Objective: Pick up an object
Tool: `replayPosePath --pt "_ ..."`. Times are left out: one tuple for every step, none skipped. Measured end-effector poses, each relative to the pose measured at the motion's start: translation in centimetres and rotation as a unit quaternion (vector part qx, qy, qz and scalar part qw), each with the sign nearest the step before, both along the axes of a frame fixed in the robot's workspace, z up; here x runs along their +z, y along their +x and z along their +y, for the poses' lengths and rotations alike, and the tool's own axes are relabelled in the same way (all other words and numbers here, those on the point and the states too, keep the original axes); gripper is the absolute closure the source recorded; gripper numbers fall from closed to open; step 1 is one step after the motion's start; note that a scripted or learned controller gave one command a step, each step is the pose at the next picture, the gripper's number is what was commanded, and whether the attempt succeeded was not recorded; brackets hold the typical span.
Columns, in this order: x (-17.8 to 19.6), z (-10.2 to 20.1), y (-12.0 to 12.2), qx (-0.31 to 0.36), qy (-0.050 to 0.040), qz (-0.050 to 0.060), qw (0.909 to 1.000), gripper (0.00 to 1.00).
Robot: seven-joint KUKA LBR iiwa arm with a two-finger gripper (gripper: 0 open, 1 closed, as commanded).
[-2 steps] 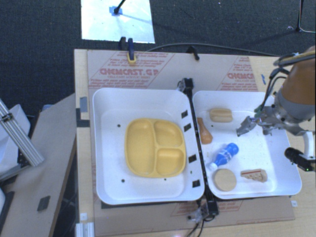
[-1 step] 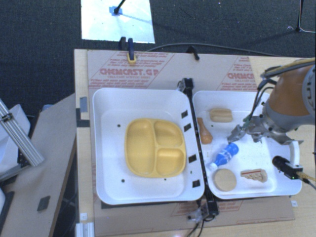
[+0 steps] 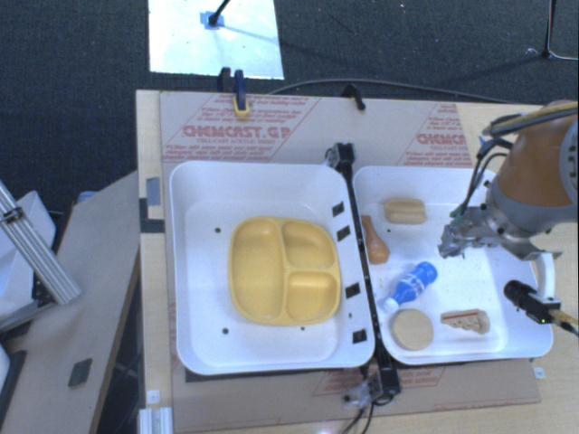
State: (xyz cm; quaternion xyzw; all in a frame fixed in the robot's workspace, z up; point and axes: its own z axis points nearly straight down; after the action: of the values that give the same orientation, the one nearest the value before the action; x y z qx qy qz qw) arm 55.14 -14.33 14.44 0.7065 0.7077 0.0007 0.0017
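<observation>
The right bin holds a tan bread roll, an orange-brown drumstick-shaped piece, a blue and white bottle lying on its side, a round tan cookie and a sandwich wedge. My gripper hangs over the middle of this bin, right of the bottle's blue end and above the sandwich wedge. I see nothing between its fingers. The grey arm with its orange band reaches in from the right.
The left bin holds a yellow divided plate. A black divider with clips runs between the bins. A black part of the arm juts over the right bin's right rim.
</observation>
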Motion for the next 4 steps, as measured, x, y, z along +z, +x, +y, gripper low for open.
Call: replayPosePath --pt "4.8 0.3 -0.6 0.001 0.0001 -0.001 1.0 1.0" --pt "6.7 0.3 -0.5 0.001 0.0002 0.0 1.0 1.0" --pt "6.2 4.9 0.2 0.003 0.001 0.001 1.0 1.0" --pt "6.0 11.2 0.8 0.004 0.0017 0.0 1.0 1.0"
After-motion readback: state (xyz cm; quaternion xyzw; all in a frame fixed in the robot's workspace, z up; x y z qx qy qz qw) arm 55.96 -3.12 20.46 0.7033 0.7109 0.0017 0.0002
